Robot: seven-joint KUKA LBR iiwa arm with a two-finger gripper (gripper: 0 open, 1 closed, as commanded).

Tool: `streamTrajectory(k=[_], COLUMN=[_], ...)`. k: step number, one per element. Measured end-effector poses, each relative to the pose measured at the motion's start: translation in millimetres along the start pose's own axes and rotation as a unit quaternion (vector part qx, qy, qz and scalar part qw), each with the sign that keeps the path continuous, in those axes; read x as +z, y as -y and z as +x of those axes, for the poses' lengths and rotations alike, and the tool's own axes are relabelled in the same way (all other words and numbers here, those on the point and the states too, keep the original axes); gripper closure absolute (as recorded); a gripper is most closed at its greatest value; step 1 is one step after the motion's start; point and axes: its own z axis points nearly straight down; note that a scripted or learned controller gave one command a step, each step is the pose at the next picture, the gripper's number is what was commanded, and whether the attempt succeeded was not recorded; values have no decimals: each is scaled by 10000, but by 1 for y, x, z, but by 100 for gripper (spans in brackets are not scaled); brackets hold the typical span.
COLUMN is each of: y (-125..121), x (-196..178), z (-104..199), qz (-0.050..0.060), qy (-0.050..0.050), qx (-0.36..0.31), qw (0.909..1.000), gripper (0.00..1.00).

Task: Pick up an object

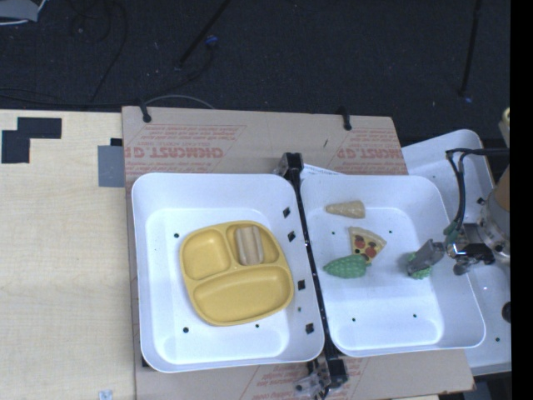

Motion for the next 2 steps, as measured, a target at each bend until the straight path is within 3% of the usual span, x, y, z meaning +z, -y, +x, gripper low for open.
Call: streamTrajectory(k=[1,2], y=[-3,5], x=[-6,55], z=[0,-2], qz=[-63,-24], qy=[16,-1], qx=[-18,-13], qw=[10000,10000], gripper=[0,0])
